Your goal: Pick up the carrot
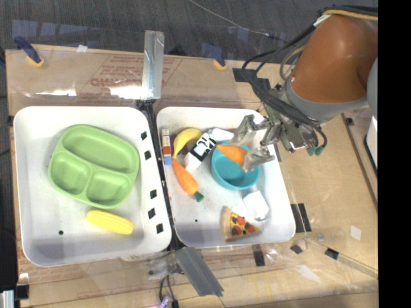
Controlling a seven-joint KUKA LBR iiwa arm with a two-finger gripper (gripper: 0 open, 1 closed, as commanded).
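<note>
While the end effector [252,147] hangs spread apart, the carrot [185,178] lies well left.

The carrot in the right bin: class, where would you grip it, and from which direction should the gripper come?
Grip the carrot across its thick orange middle, coming straight down from above. It lies flat and slanted on the floor of the right bin, green tip toward the pizza slice, so fingers should close across its narrow width. The banana crowds its upper end; the middle probably offers more room.
</note>
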